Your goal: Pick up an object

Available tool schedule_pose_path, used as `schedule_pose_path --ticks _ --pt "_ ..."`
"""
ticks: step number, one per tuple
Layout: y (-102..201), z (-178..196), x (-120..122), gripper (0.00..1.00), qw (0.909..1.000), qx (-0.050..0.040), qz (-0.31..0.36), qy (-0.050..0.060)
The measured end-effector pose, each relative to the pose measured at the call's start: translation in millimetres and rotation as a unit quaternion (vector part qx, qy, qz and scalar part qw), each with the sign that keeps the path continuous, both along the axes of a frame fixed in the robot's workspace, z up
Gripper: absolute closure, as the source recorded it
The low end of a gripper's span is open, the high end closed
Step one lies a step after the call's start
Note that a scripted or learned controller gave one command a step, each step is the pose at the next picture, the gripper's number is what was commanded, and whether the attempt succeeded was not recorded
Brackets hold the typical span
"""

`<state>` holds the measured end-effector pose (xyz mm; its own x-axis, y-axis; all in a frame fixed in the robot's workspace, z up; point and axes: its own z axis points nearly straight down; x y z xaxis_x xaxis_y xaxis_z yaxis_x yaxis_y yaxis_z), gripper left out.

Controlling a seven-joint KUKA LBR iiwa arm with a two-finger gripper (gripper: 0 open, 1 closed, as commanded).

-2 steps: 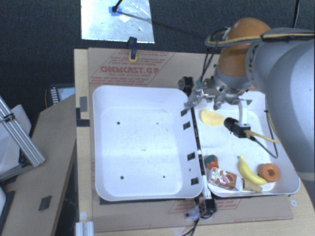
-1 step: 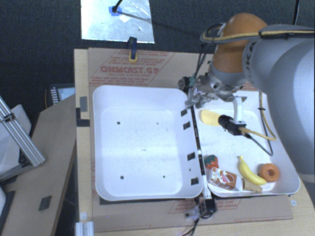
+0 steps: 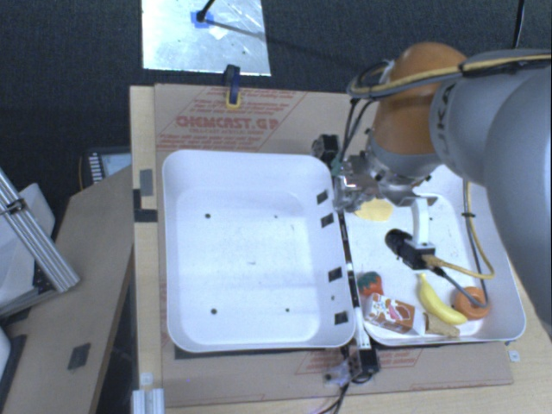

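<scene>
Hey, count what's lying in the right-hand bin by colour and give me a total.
Yellow: 2, banana and pale piece
Orange: 2, small piece and round piece
Red and white: 1, packet
Tan: 1, block
Total: 6

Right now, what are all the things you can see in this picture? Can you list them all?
left bin: one, white, left side of the bench
right bin: one, white, beside the left bin
banana: one, yellow, front of the right bin
pale piece: one, light yellow, right bin, next to the gripper
packet: one, red and white print, right bin's front left corner
small lump: one, orange-red, just behind the packet
orange thing: one, orange, right of the banana
cardboard sheet: one, brown with red letters, under both bins
shiny sheet: one, silver, behind the bench
arm: one, grey with an orange band, coming from the right
gripper: one, over the right bin's back left corner
</scene>
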<state>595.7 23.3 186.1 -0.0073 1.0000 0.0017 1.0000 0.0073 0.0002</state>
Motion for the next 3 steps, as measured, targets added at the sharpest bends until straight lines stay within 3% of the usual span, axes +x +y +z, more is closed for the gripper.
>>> schedule_pose_path --ticks 1,2,3 --pt "-97.6 4.3 71.9 1.00 1.0000 -0.0029 -0.005 -0.005" --pt "-92.1 14.6 70.1 1.00 1.0000 -0.0017 0.000 -0.003" --pt "-30.3 -2.8 45.7 1.00 1.0000 0.0005 0.001 0.001"
